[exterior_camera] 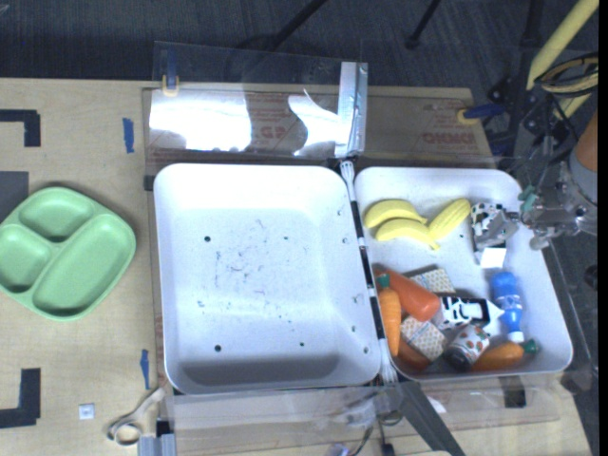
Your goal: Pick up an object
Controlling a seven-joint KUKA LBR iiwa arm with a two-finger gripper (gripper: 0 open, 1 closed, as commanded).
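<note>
Light wooden bench (85,369) under two shallow white plastic bins (256,274), dark carpet behind, grey metal gripper (546,218) at right bin's edge, grip state unclear.

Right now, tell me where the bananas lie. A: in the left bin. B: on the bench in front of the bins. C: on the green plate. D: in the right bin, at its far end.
D: the bananas lie at the far end of the right bin, above the carrot and the blue bottle.
</note>
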